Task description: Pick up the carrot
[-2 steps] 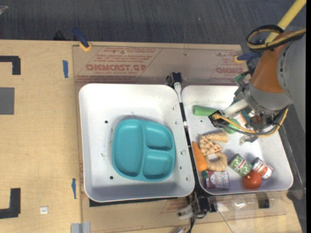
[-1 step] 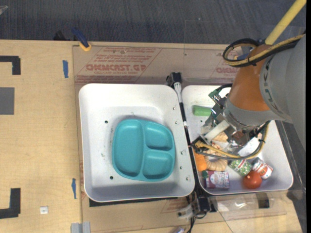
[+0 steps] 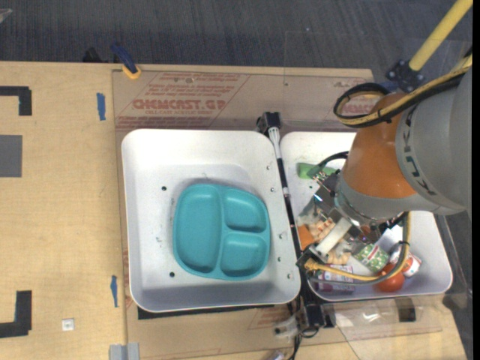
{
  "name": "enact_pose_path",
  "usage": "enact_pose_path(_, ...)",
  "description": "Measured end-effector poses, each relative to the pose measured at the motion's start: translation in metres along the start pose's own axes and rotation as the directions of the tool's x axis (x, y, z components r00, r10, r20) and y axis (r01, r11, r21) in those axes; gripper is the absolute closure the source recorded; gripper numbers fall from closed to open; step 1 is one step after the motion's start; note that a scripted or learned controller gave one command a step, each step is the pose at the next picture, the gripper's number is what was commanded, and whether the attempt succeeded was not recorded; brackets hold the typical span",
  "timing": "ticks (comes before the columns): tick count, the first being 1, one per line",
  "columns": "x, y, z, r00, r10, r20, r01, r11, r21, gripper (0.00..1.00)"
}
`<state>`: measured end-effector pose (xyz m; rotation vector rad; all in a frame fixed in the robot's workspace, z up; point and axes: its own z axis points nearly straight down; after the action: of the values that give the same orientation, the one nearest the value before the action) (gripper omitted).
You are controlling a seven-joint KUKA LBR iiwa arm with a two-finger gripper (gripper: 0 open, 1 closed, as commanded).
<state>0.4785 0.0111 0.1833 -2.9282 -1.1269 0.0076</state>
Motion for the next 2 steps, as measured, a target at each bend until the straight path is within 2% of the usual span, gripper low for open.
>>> enact_pose_path(1, -0.011, 0.013, 0.000, 0.998, 0.065, -0.002, -0.065, 0.998, -0.003, 0.00)
enact_pose_path(2, 0.008, -0.009, 0.000, 0.966, -0.259, 0.000, 0.259, 0.966, -0.001, 0.00)
